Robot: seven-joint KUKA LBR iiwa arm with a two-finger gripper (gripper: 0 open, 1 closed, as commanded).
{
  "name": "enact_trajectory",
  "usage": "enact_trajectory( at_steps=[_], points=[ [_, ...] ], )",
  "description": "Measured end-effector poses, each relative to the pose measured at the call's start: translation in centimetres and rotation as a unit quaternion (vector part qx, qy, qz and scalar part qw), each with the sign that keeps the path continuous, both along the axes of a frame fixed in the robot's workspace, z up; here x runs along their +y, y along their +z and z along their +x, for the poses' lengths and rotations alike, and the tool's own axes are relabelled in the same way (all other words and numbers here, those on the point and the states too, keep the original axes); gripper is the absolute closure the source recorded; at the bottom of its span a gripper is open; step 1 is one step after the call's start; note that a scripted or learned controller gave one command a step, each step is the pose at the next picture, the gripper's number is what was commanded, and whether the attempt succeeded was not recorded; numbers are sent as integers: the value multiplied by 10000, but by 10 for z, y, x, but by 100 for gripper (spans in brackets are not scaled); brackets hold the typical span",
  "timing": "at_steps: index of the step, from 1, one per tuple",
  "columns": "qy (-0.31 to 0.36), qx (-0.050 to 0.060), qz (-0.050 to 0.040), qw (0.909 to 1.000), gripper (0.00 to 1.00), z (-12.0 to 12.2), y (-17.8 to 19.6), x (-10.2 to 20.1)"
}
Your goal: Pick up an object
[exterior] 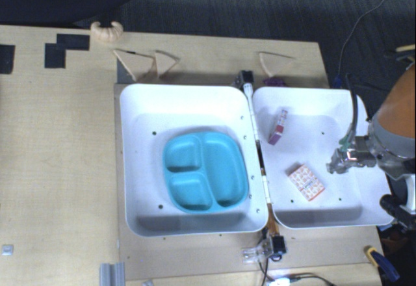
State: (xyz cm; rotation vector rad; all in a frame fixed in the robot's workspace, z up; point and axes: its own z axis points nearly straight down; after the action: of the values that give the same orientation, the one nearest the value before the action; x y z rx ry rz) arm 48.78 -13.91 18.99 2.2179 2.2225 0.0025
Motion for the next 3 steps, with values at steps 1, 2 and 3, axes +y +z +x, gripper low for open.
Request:
enact_trajectory(
  at_steps=[1, 2, 3],
  points=[
    [-1, 6, -4, 10000, 100, 72, -85, -67],
    [21, -18, 3, 10000, 100, 133, -15, -4],
    [4, 1, -4, 10000, 100, 93, -18, -34]
  ],
)
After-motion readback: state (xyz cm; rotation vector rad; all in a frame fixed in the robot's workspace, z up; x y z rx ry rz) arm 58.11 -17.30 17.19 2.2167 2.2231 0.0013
